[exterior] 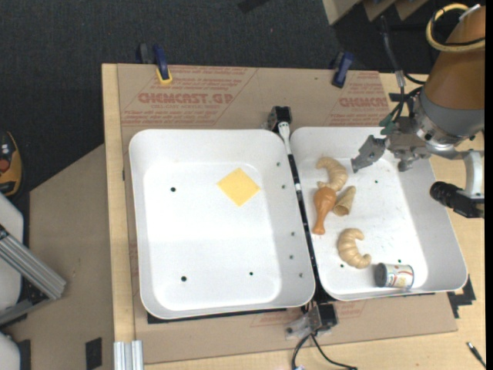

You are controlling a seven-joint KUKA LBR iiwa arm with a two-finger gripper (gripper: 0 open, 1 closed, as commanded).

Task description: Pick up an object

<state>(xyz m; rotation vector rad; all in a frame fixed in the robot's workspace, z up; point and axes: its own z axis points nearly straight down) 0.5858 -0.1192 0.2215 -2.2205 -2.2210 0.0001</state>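
Nearest the camera, a small can (394, 275) lies on its side in the front corner of the right bin (431, 230). It looks rigid and light, but its round wall could roll or slip, so I would pinch it across the body. Just behind it lies a croissant (353, 247), probably a light toy; its thick middle offers the surest hold. Further back a carrot-like orange piece (322, 209) touches a small cone (346, 199), with another croissant (333, 172) above them; crowded, so harder to take cleanly. A flat yellow slice (239, 186) sits alone in the left bin (154, 206), thin and awkward to pinch. The end effector (379, 151) hovers over the right bin's back, holding nothing visible; how wide it stands I cannot tell.
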